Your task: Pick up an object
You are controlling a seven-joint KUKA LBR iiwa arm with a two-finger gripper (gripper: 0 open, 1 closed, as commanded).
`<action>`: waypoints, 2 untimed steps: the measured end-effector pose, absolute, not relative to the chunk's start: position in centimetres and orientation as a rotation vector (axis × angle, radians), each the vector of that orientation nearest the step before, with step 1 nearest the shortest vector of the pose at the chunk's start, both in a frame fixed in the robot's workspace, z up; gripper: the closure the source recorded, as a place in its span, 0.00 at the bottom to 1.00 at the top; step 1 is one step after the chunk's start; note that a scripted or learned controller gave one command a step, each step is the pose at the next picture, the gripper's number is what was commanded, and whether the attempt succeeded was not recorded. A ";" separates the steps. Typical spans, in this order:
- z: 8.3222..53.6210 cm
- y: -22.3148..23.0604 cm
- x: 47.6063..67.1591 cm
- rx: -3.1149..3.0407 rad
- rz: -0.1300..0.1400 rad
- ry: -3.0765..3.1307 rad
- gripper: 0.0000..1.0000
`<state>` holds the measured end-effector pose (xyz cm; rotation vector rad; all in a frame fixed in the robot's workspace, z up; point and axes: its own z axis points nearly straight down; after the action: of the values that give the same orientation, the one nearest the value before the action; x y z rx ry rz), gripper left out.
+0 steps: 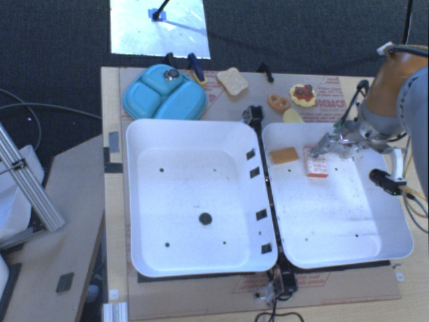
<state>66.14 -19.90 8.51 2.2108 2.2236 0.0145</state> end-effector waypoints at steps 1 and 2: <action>9.0 -13.2 67.3 2.205 0.011 2.225 0.00; 8.8 -8.2 63.7 2.208 0.009 2.221 0.00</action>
<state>63.70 -8.22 8.84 2.2076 2.2211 0.0091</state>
